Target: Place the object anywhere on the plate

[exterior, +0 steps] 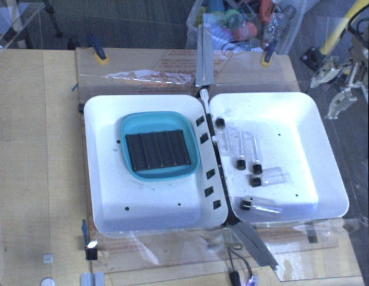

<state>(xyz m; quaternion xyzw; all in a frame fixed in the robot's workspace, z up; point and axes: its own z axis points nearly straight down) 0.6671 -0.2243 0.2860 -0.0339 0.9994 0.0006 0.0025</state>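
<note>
A square teal plastic plate (158,145) w/ a dark ribbed rectangular insert (157,150) sits in the shallow white left bin (107,207), approx. centred. The task objects, several small clear plastic vials w/ black caps (256,174), lie scattered in the shallow white right bin (318,189), mostly near its left wall, well apart from the plate. The two-finger gripper (341,103) hangs off the right bin's upper-right corner, above the floor; can't tell its open/closed state.

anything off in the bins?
Nothing damaged or spilled. The clear vials lie on their sides, scattered at mixed angles in the right bin. The teal plate sits flat in the left bin, bearing no vial.
</note>
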